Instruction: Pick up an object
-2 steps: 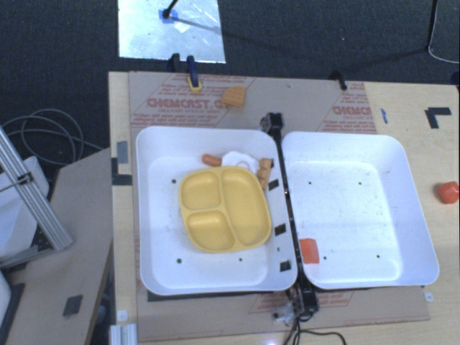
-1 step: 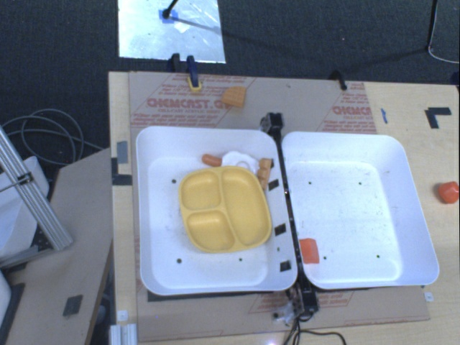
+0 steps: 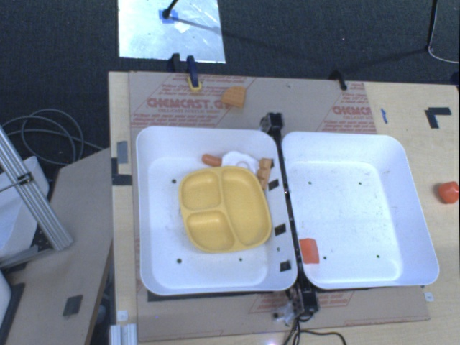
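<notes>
- Landmark for all positions: the yellow three-compartment plastic tray (image 3: 224, 210), lying flat in the left shallow white bin (image 3: 162, 264).
- My pincer: I cannot tell its state from this frame, so no claim of wide, narrow or holding.
- Candidate 1: small orange-red block (image 3: 308, 250), right of the tray, across the divider, near the front-left corner of the right shallow white bin (image 3: 402, 214). It sits alone on bare floor. Judged light, stiff, not fragile. Best pick: close on two opposite sides from above. It sits near the bin wall, so finger clearance on that side looks tight.
- Candidate 2: small orange sausage-shaped piece (image 3: 211, 160), just behind the tray's back edge. Rounded, likely to roll or slip; grip across its short width.
- Candidate 3: tan cork-like peg (image 3: 264, 169), at the tray's back-right corner, close to the divider. Light, probably grippy; crowded.
- Candidate 4: white flat piece (image 3: 240, 161), behind the tray, between sausage and peg. Thin, hard to get under.
- The tray itself: light, stiff, smooth, wide; judged takeable by its rim only, likely to tilt.
- Outside the bins: tan wedge (image 3: 233, 96) well behind the tray; orange-red lump (image 3: 448, 192) far right.
</notes>
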Controlling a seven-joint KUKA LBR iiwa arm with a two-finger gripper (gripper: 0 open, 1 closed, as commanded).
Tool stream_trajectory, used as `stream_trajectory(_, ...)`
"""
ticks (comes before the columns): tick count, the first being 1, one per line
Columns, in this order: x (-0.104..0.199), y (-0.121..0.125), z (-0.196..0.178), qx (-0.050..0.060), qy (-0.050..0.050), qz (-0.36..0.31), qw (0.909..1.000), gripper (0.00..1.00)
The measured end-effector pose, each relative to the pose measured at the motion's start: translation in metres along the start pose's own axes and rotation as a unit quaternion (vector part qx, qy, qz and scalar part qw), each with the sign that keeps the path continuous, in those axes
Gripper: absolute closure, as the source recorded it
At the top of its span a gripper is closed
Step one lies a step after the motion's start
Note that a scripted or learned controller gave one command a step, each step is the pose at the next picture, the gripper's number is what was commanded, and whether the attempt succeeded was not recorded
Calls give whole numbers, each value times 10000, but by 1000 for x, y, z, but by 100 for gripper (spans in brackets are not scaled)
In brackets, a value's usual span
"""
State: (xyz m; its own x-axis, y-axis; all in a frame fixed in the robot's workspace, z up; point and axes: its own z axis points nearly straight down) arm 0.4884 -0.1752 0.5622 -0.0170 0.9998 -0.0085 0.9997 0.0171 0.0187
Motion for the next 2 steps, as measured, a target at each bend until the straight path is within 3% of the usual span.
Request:
stream_trajectory(1,0,1,-12,-24,-13,-17,10000,100)
stream_trajectory(2,37,-8,283,154,60,75,9998,100)
